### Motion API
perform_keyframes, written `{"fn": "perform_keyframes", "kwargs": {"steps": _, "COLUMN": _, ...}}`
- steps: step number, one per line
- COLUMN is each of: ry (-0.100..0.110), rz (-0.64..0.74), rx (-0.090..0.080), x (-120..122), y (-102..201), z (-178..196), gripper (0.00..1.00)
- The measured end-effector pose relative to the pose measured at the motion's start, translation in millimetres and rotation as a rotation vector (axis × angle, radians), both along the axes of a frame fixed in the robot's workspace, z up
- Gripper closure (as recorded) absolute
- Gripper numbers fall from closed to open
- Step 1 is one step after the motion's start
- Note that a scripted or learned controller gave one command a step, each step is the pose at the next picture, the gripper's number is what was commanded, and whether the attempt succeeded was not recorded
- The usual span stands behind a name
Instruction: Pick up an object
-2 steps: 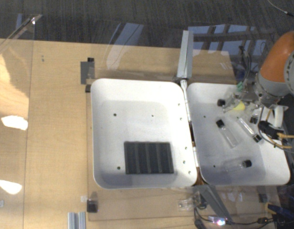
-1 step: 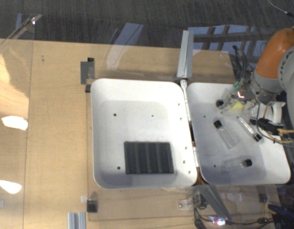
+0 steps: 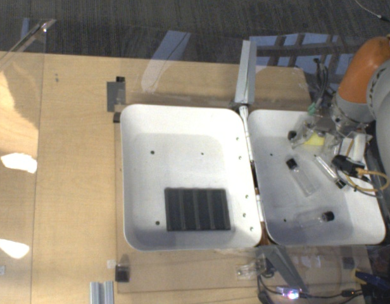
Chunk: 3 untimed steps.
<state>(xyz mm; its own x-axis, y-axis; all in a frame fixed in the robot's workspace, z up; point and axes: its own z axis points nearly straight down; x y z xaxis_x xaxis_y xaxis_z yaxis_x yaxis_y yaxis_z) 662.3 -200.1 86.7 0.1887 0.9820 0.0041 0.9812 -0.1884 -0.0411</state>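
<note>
My gripper (image 3: 311, 133) is low over the back of the right bin (image 3: 271, 220), at the end of the grey arm with the orange band (image 3: 366, 68). A small yellow-green object (image 3: 314, 140) lies right under it, partly covered by it. Whether the gripper touches it is unclear. In front of the gripper lies a clear vial with a black cap (image 3: 299, 173). Another clear vial with a black cap (image 3: 318, 218) lies near the bin's front. A black ribbed block (image 3: 197, 209) rests flat in the front of the left bin (image 3: 176, 132).
A metal rail (image 3: 245, 75) stands behind the divide between the bins. Cables (image 3: 363, 173) hang from the wrist over the right bin's right side. Small black brackets (image 3: 117, 94) sit on the wooden bench by the left bin's corners.
</note>
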Motion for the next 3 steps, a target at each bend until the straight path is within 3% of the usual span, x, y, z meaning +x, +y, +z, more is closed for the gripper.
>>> {"fn": "perform_keyframes", "kwargs": {"steps": 1, "ry": -0.001, "rz": 0.004, "rx": -0.004, "x": 0.6, "y": -0.2, "z": 10.2, "gripper": 1.00}}
{"fn": "perform_keyframes", "kwargs": {"steps": 2, "ry": -0.047, "rz": -0.026, "rx": -0.014, "x": -114.5, "y": 12.4, "z": 152.9, "gripper": 1.00}}
{"fn": "perform_keyframes", "kwargs": {"steps": 3, "ry": -0.052, "rz": -0.023, "rx": -0.014, "x": -112.5, "y": 13.7, "z": 163.8, "gripper": 1.00}}
